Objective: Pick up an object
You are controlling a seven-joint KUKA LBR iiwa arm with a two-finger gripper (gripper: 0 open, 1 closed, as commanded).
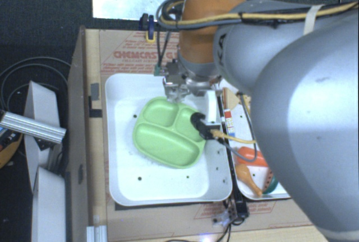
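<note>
Here, your gripper (pixel 180 91) sits at the far rim of the green divided plate (pixel 168 139), which stretches toward you; its grip state can't be told.

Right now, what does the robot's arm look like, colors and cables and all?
A thick, smooth grey arm with a rounded orange band above the wrist. A yellow cable and dark ones run along it. The hand is small, grey metal.
</note>
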